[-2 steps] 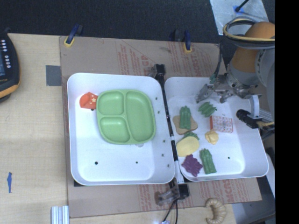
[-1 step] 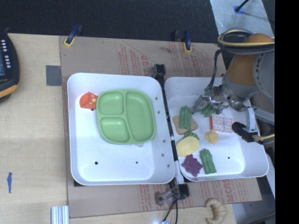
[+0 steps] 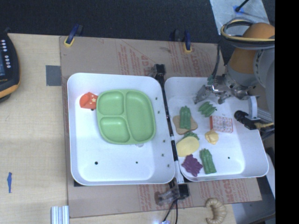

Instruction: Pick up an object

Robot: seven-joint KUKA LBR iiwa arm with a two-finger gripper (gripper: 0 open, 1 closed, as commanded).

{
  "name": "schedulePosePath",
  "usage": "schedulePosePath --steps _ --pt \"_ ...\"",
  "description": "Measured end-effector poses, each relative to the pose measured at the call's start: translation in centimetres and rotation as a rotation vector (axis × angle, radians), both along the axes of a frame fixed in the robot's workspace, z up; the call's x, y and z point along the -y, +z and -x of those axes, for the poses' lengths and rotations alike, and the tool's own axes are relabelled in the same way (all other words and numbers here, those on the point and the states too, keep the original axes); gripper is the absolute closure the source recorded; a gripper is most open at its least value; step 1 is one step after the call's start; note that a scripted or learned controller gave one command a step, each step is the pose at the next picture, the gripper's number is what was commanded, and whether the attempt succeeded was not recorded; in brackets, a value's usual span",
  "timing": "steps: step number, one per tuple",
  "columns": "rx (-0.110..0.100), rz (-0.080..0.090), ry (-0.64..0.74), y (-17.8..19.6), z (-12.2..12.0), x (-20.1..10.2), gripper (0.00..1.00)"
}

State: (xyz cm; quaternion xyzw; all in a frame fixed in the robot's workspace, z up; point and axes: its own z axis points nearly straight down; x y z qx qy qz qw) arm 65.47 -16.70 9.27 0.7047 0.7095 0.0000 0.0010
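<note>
On the far left of the bench a black and orange control pendant (image 3: 6, 62) is lying at the view's edge. The left bin (image 3: 79, 164) is holding a green divided plate (image 3: 126, 116) with three compartments, and a small red toy (image 3: 88, 100) is sitting against the plate's upper left corner. The right bin (image 3: 243, 164) is carrying the toy food: a green piece lying on a tan slice (image 3: 185, 120), a yellow piece (image 3: 188, 146) just below it, a purple bunch (image 3: 191, 164) and a green vegetable (image 3: 208, 161) side by side near the front wall, a small yellow lump (image 3: 212, 136), and a pink-and-white packet (image 3: 221, 123) touching it. A further green pod (image 3: 206, 108) is lying near the bin's back. The gripper (image 3: 211, 93) is hanging just above that pod at the bin's upper right, its metal fingers spreading apart with nothing between them. A tan curled object (image 3: 217, 210) is resting on the cardboard in front of the bins.
</note>
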Motion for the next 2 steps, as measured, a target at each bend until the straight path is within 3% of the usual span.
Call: schedulePosePath --steps 1,2 --pt "-0.009 -0.002 -0.002 -0.1 3.0 -2.3 0.00" --pt "-0.001 0.000 0.002 0.0 -0.3 -5.5 0.00"
